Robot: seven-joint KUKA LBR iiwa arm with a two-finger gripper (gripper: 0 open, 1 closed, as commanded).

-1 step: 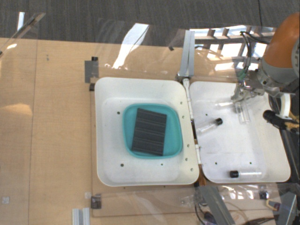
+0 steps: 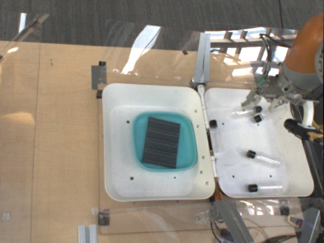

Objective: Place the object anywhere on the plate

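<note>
Gripper (image 2: 260, 101) hangs over the right bin (image 2: 223, 184), finger state unclear, among clear black-capped tubes (image 2: 263, 158); dark ridged block (image 2: 162, 143) lies on teal plate (image 2: 190, 153) in left bin (image 2: 116, 181); wooden bench (image 2: 50, 161).

Dark ridged block (image 2: 161, 143) lies on teal plate (image 2: 139, 135).

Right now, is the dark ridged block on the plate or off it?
On it. The dark ridged block lies flat inside the teal plate, within the left bin.

Slab (image 2: 161, 143) on plate (image 2: 189, 151), left bin (image 2: 116, 146), tubes (image 2: 262, 158) right bin (image 2: 298, 181)
</note>
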